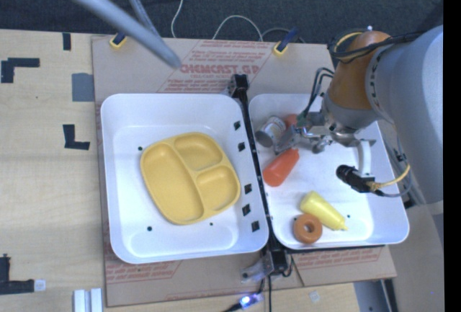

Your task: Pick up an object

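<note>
My gripper is low in the right bin, near its upper left corner by the divider. Just below it lies an orange carrot-shaped object, tilted, with its upper end close under the gripper; whether they touch cannot be told. A small orange bit shows beside the gripper's metal body. Further toward the front lie a yellow cone-shaped object and an orange ring, side by side.
The left bin holds a yellow divided plate. A black divider runs between the bins. The grey arm with its orange band covers the right bin's upper right. A black cable end hangs near the bin's middle right.
</note>
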`<act>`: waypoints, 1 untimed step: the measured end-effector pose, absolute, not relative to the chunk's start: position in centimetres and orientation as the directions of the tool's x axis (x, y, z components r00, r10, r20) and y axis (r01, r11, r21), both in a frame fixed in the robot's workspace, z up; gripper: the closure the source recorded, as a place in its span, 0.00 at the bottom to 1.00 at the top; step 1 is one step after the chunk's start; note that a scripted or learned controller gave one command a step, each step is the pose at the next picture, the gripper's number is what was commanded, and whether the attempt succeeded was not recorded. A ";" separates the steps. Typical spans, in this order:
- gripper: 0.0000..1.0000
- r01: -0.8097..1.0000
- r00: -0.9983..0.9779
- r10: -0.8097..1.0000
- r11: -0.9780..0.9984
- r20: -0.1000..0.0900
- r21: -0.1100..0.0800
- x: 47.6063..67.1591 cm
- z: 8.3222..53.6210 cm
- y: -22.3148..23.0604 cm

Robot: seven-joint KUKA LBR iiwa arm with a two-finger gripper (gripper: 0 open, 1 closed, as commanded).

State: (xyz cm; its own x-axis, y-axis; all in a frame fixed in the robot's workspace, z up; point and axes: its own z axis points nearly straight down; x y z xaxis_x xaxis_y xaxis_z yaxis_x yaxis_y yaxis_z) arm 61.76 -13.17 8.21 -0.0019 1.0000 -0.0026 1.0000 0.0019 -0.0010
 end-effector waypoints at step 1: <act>1.00 1.000 -0.003 1.000 0.003 -0.003 0.001 61.9 9.6 -13.1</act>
State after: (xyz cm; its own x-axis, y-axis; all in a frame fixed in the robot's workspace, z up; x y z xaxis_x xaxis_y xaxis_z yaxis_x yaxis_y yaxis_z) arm 61.88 -13.13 9.57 -0.0028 1.0000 -0.0025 1.0000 0.0028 0.0012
